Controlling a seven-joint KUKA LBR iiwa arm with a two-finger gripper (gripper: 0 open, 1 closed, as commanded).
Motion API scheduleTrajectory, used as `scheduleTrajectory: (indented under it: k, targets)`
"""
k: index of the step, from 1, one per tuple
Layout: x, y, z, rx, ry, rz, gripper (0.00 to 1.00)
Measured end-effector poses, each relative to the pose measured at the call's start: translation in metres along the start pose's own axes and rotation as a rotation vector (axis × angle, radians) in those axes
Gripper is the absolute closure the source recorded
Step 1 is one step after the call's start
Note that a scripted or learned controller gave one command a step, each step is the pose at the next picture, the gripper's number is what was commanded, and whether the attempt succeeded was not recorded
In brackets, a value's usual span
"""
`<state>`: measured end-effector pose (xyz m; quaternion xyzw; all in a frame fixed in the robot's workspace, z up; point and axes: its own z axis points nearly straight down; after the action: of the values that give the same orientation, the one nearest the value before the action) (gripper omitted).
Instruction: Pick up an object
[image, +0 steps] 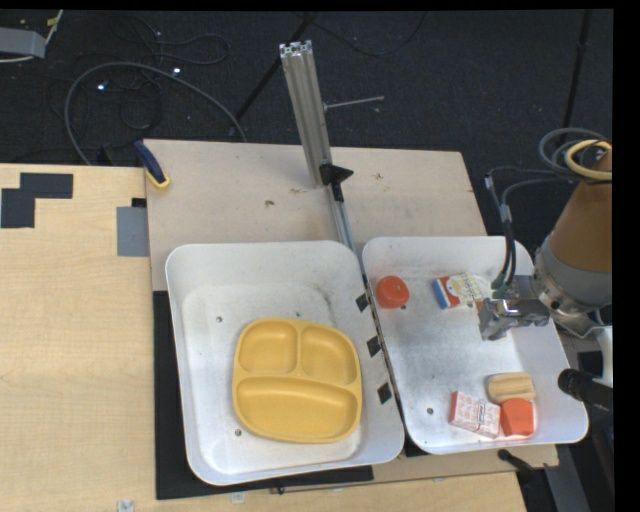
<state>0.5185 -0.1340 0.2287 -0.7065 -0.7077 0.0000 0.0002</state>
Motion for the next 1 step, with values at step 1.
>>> scheduleTrajectory:
  k: [1]
  targets:
    - [0.0627,0.0123,0.0026,0.002,0.002,-0.004,1.00]
